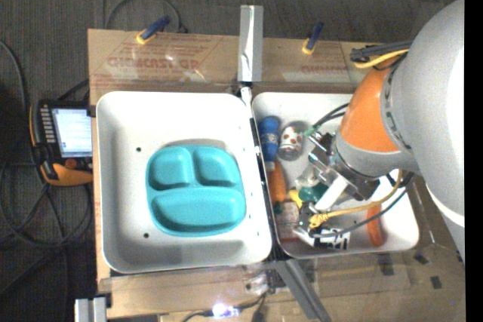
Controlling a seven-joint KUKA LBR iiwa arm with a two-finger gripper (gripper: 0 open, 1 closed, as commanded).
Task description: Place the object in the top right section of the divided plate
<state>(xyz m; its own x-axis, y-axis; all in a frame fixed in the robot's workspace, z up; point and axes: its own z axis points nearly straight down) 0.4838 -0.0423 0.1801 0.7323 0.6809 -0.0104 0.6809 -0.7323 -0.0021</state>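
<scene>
To the left of the divided plate (198, 188), outside the bins, a handheld pendant (64, 136) is seen with a lit screen; its text is too small to be read. Behind the plate, reddish print is carried on a sheet of cardboard (173, 60), but no word can be made out. The plate itself lies in the left bin (113, 162), and its top right section (217, 166) is bare. No brand or label is seen on it.

To the right of the plate, in the right bin (404, 234), several small things are crowded together: a blue bottle-like piece (269, 136), a round pale piece (290, 136), a long orange piece (278, 185) and a green piece (309, 194). Which of them is meant by the task cannot be told. All are judged to be light, rigid, toy-like items, probably smooth and somewhat slippery. The long orange piece would best be taken across its narrow middle, and the blue piece across its body.

Further right of the plate, the gripper (323, 188) is held low over this clutter, near the green piece. Whether it is spread or pressed together cannot be told, and nothing is seen held in it.
</scene>
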